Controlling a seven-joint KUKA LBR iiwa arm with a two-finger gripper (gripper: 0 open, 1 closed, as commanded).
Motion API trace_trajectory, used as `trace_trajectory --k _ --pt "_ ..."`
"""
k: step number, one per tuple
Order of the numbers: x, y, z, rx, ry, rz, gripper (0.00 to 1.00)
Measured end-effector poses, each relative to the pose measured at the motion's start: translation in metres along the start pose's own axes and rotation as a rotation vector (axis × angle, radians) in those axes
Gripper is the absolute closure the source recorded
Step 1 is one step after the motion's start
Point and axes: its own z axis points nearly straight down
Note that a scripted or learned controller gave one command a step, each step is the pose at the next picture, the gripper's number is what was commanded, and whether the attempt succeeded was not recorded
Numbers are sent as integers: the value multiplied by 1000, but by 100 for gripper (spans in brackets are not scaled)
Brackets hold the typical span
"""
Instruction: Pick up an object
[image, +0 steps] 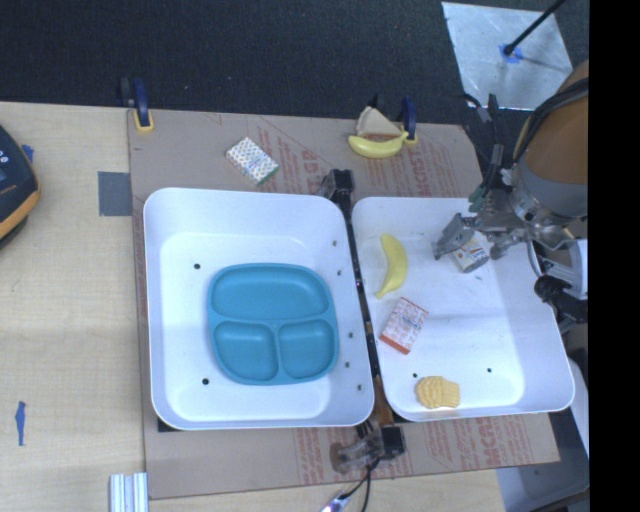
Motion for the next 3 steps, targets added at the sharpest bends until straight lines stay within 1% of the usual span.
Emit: trace_trajectory --k 1,2,3 --pt "30 -30 97 2 0 1 0" --pt "36 -6 124 -1 -1 0 0" --pt "36 -38 124 1 -1 0 0"
